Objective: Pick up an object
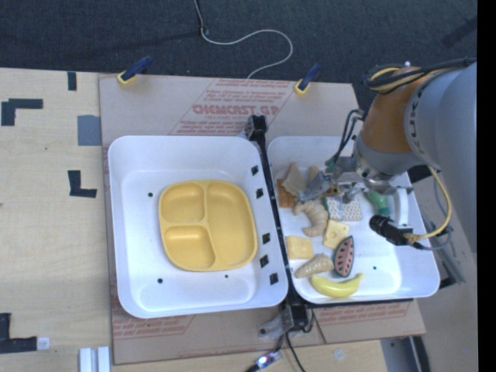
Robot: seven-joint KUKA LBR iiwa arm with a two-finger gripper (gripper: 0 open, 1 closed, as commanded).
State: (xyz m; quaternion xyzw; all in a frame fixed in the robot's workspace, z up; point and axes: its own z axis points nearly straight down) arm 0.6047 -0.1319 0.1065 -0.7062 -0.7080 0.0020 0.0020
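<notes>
The right bin [411, 281] holds several toy foods. A yellow banana [335, 285] lies at its front, with a watermelon slice [343, 256] just behind it. Farther back are a cheese wedge [335, 232], a yellow block [299, 246], two beige lumps [314, 218] [313, 266], a speckled white piece [346, 208], a green item [377, 201] and a grey-brown piece [293, 180]. My gripper [328, 184] is low inside this bin, over the back of the pile between the grey-brown piece and the speckled piece. The wrist hides what lies under it.
The left bin [128, 208] holds a yellow divided plate [208, 225]. A black divider [267, 208] runs between the two bins. The grey arm with its orange band [387, 122] and a black-and-yellow cable [399, 233] overhang the right bin's right side.
</notes>
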